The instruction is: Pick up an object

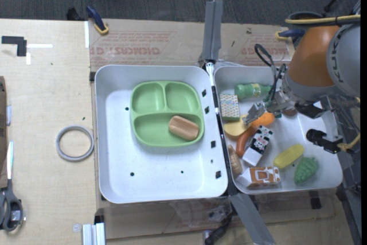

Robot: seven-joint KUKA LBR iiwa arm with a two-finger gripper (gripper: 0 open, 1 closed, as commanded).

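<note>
The right bin (332, 181) holds several toy foods: a green bottle (251, 90), a checkered block (229, 105), an orange carrot-like piece (265, 120), a yellow banana slice (234, 129), a black-and-white carton (258, 145), a yellow corn cob (288, 155), a green bumpy fruit (305, 170) and an orange box (264, 176). My gripper (259, 112) hangs low over the bin's upper middle, its tips right at the orange piece. Whether anything sits between them is hidden by the wrist.
The left bin (109, 140) carries a green divided plate (166, 113) with a brown bread roll (184, 127) in its lower compartment. A tape ring (74, 142) and scissors (10, 206) lie on the bench at the left. The metal divider (212, 37) runs between the bins.
</note>
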